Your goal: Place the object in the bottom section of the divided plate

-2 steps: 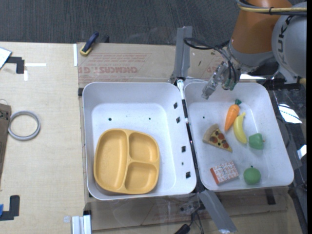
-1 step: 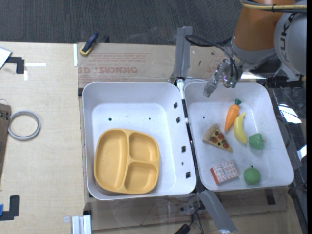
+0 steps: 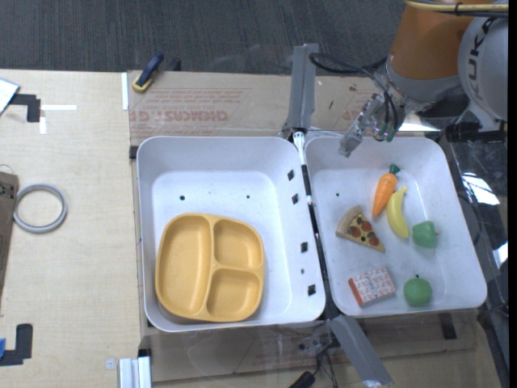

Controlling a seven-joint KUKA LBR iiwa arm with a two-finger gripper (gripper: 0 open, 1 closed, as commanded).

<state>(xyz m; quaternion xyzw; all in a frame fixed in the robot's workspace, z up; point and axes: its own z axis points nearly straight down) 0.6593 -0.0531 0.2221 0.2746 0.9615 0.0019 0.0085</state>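
Note:
A yellow divided plate [image 3: 210, 267] lies in the left bin [image 3: 161, 168], with one large section on its left and two smaller ones on its right. In the right bin [image 3: 339, 176] lie a carrot [image 3: 384, 193], a banana [image 3: 397, 213], a pizza slice [image 3: 360, 229], a pink wafer block [image 3: 371, 286] and two green fruits [image 3: 426, 234] [image 3: 418, 290]. My gripper [image 3: 367, 128] hangs above the right bin's far edge, up and left of the carrot, with nothing visible between its fingers.
A roll of tape [image 3: 36, 208] lies on the bench at the left. A blue and yellow tool [image 3: 149, 72] rests on the cardboard behind the left bin. A grey post [image 3: 302, 87] stands between the bins at the back.

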